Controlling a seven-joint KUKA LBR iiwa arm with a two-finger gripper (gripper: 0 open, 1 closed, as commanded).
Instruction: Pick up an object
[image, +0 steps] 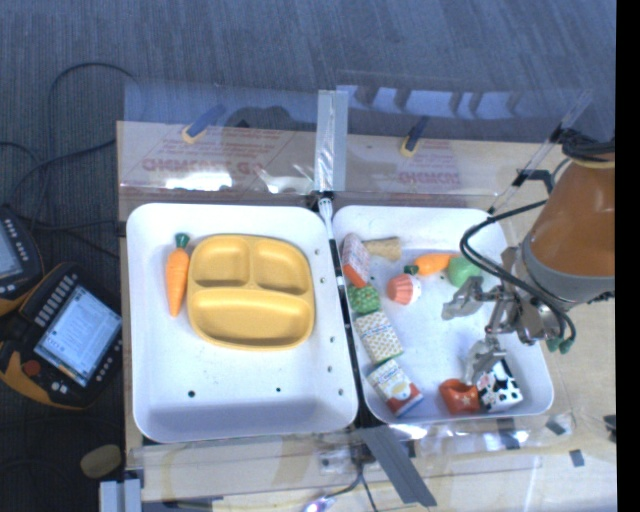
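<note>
**Tool hovering over the right bin's near corner**

Tool (497, 330) first: we see the metal two-finger tool hanging over the right shallow white bin (440, 222), its fingers spread somewhat apart with nothing between them. Just below it in the view, towards the bin's near right corner, lies the small black-and-white spotted toy (502, 387), touching or all but touching the red rounded toy (457, 397) on its left. That spotted piece looks to us like the nearest candidate; it sits just past the fingertips, so the coming move would be a short drop towards the near corner. We cannot make out its long axis. Well apart, up the bin, lie the orange-and-green toy vegetable (445, 265) and the pink round toy (404, 289). Over in the left white bin (160, 400), the yellow divided plastic plate (251, 290) and the orange toy carrot (177, 276) lie side by side.
</note>
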